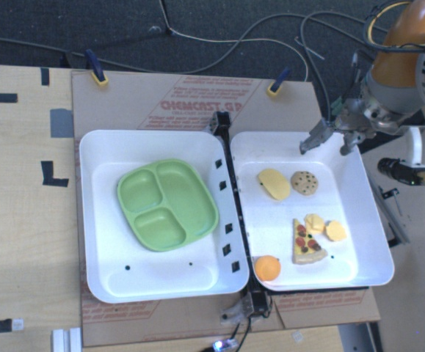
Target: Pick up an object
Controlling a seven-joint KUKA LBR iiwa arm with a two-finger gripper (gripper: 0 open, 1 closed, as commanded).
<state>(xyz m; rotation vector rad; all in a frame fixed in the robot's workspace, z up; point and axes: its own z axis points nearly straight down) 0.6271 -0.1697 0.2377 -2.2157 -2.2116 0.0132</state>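
Nothing is being held yet: gripper (324,144) is hovering with its fingers spread and bare over the right bin's (370,218) far edge, while cookie (304,182) and other toy foods are lying inside.

Red print on cardboard sheet (197,105) under bins, upside down, too blurred to read; no other text.

I see the wooden table (21,218) carrying a cardboard sheet (197,101), clamped at its far edge, with two white bins (95,270) touching side by side on it.
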